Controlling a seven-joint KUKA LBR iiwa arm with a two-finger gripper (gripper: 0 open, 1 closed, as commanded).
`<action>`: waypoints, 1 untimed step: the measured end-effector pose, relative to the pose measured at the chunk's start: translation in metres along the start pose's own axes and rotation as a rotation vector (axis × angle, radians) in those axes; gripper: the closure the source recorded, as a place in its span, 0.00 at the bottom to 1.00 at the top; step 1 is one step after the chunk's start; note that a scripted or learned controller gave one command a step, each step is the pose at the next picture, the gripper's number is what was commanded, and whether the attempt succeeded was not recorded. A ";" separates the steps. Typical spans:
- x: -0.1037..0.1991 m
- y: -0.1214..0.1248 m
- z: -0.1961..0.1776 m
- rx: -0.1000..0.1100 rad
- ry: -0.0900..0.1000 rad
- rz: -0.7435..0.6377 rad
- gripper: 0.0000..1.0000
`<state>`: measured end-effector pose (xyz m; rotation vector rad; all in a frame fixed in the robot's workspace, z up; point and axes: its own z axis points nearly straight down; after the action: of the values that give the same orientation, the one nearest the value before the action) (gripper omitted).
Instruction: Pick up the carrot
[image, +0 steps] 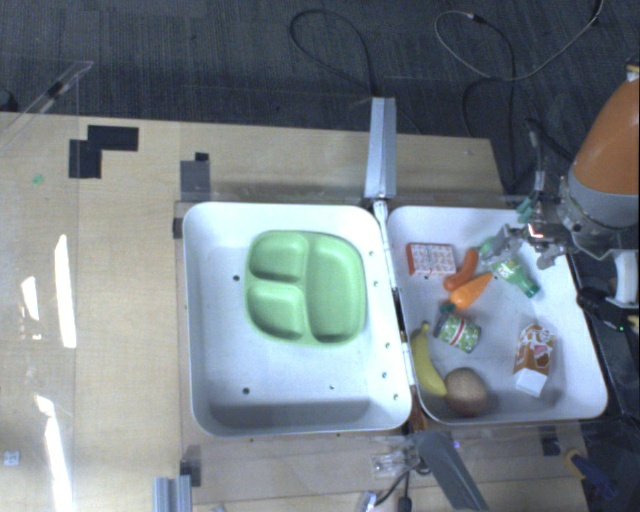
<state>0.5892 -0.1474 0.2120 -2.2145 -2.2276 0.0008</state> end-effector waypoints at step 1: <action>0.049 -0.015 0.123 -0.003 0.000 0.083 0.00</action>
<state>0.5733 -0.0989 0.0891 -2.3071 -2.1349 -0.0030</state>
